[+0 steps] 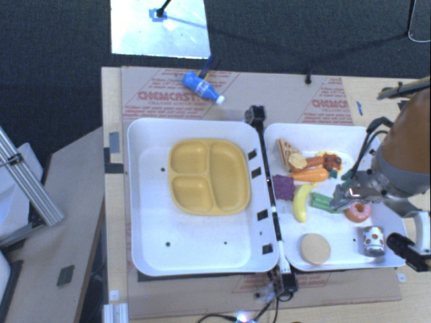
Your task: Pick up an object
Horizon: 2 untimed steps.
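- Nearest the front edge of the right bin (289, 251) lie a round tan cookie (314, 248) and, toward the front right corner, a small patterned cup (372, 239); both sit apart with open floor around them, easy to approach.
- The gripper (342, 198) hangs low by the right edge, just over a green piece (322, 202) and beside a pink donut (357, 212); whether its fingers are spread or closed I cannot tell.
- The green piece looks a light, rigid plastic toy, probably smooth; pinching across its narrow width seems best.
- A yellow banana (301, 202) and purple item (283, 187) crowd its left side, so room is tight.
- Farther back, an orange carrot (310, 175) nears the rear edge.
- The left bin (145, 247) carries a yellow divided tray (207, 176).
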{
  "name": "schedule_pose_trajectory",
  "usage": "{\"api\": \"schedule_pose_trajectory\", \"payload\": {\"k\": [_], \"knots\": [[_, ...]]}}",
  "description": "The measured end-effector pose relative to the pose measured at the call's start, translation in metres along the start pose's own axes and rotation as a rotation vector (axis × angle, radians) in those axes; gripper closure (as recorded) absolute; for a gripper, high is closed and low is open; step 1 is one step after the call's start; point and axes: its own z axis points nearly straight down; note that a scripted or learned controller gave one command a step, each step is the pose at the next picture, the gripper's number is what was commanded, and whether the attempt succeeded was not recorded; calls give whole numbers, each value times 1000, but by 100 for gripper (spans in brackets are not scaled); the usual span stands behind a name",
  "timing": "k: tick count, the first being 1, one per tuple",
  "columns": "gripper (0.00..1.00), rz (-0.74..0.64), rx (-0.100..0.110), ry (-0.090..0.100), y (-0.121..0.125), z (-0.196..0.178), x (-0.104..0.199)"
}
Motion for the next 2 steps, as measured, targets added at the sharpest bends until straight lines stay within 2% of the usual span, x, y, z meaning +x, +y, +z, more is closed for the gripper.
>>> {"api": "schedule_pose_trajectory", "payload": {"k": [1,2], "knots": [[100,-6,0,2,23,8,54],[100,-5,1,2,45,13,96]]}}
